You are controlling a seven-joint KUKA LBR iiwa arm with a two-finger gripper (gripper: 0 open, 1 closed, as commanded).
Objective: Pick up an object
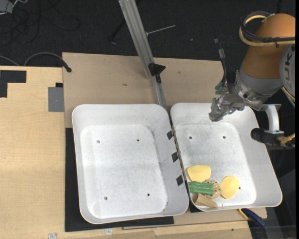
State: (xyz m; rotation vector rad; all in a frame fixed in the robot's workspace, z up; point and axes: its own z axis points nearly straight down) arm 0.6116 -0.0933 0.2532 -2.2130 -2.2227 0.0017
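Observation:
In the right bin, near its front edge, lies a small cluster: a yellow oval piece, a second yellow rounded piece, a green oblong object and a tan object beneath them. My gripper hangs over the back of the right bin, well behind the cluster and apart from it. Its dark fingers point down and left toward the bin floor. Nothing shows between them.
The left bin sits beside the right one, with black clips along the shared rim. A slanted aluminium rail rises behind the bins. The orange-banded arm occupies the upper right.

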